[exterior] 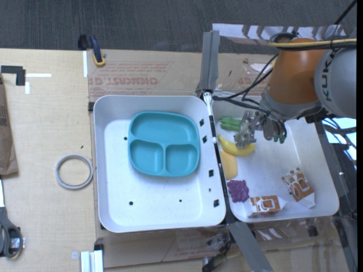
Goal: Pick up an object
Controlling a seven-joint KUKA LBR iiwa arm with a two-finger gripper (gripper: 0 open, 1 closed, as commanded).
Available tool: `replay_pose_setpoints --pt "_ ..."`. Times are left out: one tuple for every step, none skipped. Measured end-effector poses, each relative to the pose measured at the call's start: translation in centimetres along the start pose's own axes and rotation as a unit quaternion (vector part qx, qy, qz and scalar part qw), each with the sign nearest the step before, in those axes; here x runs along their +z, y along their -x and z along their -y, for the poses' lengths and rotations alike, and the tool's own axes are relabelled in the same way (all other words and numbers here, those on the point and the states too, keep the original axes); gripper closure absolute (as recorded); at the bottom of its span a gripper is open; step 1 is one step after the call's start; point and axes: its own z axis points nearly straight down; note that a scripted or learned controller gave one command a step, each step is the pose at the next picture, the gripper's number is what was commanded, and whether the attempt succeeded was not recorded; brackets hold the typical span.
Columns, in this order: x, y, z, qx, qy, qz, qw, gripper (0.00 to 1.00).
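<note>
My gripper (pixel 261 133) hangs low over the back of the right bin (pixel 317 152), and its two fingers stand apart, open, with nothing between them. The left finger (pixel 245 134) is right above the stem end of a yellow banana (pixel 233 148); whether it touches is unclear. A green object (pixel 229 123) lies just behind the banana, partly hidden by the gripper. In front of the banana lie a pale yellow fruit (pixel 228 165) and a purple bunch of grapes (pixel 238 190). Two orange-and-white cartons (pixel 265 204) (pixel 298 185) lie toward the bin's front right.
The left bin (pixel 113 169) holds a teal divided plate (pixel 164 143). A tape ring (pixel 74 170) and scissors (pixel 8 239) lie on the wooden bench at the left. Cables run from the arm over the right bin's back edge.
</note>
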Motion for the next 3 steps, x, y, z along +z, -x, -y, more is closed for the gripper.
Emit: replay_pose_setpoints --pt "0.4 -0.3 0.0 0.000 0.000 -0.005 1.0000 0.00" --pt "1.4 1.0 5.2 0.081 -0.001 -0.006 0.9967 0.00" --pt "0.7 -2.2 9.3 0.235 -0.003 -0.008 0.9720 0.00"
